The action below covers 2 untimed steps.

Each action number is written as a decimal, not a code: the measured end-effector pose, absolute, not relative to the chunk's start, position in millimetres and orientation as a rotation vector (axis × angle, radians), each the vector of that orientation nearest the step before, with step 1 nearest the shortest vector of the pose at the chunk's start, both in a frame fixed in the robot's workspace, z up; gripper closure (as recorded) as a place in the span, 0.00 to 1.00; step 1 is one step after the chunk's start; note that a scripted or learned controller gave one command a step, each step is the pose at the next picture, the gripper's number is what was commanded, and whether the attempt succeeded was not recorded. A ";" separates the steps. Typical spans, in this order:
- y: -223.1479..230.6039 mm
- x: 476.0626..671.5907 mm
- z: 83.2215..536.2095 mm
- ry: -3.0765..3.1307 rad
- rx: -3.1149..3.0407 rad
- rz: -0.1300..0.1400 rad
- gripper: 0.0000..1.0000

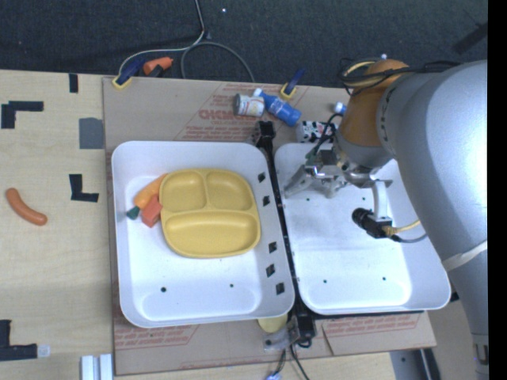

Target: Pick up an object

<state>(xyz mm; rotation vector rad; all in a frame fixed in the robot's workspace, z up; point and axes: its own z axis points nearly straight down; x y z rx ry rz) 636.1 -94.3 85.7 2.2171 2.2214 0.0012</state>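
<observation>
My gripper (310, 179) hangs low over the far left part of the right bin (356, 279), close to the wall between the two bins. The grey arm with its orange band (368, 117) comes in from the right above it. A yellow divided plate (211, 212) lies in the left bin (190, 295). An orange toy carrot with a green tip (146, 196) and a small red piece (150, 216) rest against the plate's left edge. I see nothing under the gripper.
A white and blue bottle (268, 106) lies on the cardboard behind the bins. An orange toy sausage (25, 207) lies on the bench far left. Orange (157, 66) and blue (293, 82) clamps hold the cardboard's far edge. A black cable plug (372, 223) hangs beside the arm.
</observation>
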 end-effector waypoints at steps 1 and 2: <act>-100.2 669.6 85.1 2.224 2.216 0.000 0.00; -100.3 669.1 95.8 2.222 2.214 -0.002 1.00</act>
